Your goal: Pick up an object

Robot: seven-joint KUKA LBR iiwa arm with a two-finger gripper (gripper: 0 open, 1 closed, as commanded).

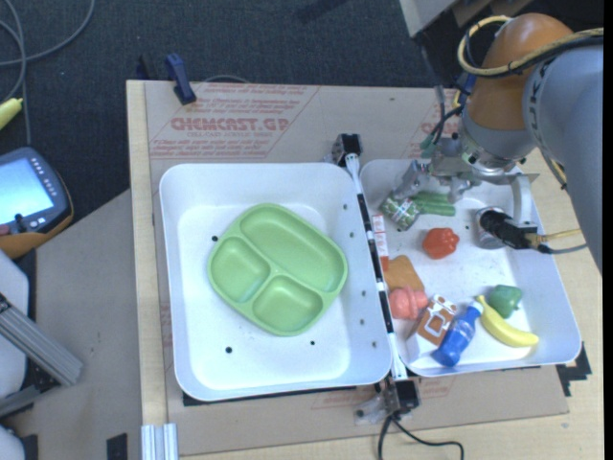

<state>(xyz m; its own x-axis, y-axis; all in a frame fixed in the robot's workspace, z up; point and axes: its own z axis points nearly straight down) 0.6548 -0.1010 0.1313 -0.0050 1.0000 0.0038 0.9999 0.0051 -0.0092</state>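
Note:
My gripper (433,182) hangs low over the far left part of the right bin (554,290), below the grey wrist with its orange band. Just under it lie a small can with a green label (400,211) and a long green item (442,203); whether either one is touched is hidden. Nearer the front of this bin are a red tomato-like piece (441,242), an orange piece (403,272), a pink piece (407,302), a small orange-and-white box (436,322), a blue bottle (458,335), a banana (508,329) and a green pepper (505,298).
The left bin (192,333) holds a green divided plate (278,268). A rim with black clips (347,147) separates the two bins. The arm comes in from the upper right over the right bin's far edge.

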